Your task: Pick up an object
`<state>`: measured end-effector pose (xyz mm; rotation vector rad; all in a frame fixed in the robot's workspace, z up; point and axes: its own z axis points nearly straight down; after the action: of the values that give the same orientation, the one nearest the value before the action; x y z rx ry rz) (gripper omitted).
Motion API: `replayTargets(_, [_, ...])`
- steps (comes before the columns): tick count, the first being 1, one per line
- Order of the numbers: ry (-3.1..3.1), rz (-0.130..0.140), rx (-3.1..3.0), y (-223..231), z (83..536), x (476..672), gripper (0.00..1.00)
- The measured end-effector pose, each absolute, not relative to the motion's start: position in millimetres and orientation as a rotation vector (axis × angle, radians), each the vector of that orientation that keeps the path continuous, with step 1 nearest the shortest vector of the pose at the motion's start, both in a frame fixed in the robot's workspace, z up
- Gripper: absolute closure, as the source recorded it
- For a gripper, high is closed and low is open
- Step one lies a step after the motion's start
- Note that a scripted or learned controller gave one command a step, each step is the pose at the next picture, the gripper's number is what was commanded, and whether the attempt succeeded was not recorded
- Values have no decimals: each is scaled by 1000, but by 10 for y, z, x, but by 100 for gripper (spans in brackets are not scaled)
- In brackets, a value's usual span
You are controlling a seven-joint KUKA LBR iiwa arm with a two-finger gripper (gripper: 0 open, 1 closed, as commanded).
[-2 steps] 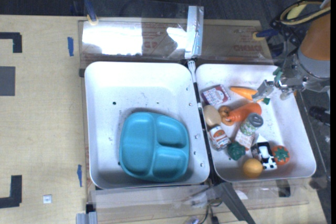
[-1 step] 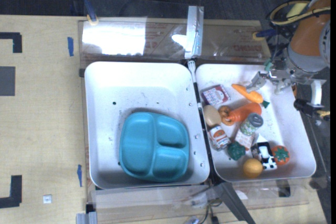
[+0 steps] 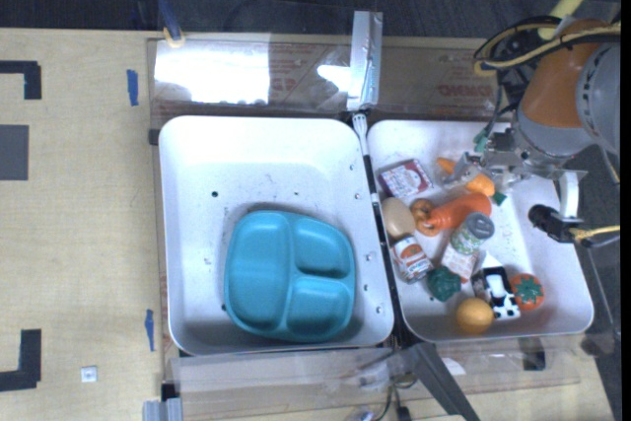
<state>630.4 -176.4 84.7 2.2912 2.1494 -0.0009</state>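
Several toys (image 3: 455,212) lie just below jaws (image 3: 490,163).

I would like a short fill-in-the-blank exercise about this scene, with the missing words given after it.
1. The blue tray lies in the ___ bin.
2. The orange ball lies in the right bin, near its ___ edge.
3. The end effector hangs above the ___ bin.

Missing words: left; front; right

- Two white bins — a left bin (image 3: 187,212) and a right bin (image 3: 572,296).
- One blue tray (image 3: 291,276) with three compartments, in the left bin.
- One orange ball (image 3: 474,314).
- One bottle (image 3: 466,246) with a grey cap.
- Two red-and-white packets — one (image 3: 404,179) near the back, one (image 3: 411,257) further forward.
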Motion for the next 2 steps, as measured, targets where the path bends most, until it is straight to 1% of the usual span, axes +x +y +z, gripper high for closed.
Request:
replayTargets(1, [2149,-1,2291,-1764,847,6304,0])
replayTargets(2, [2152,-2,2290,-1757,936,6310,100])
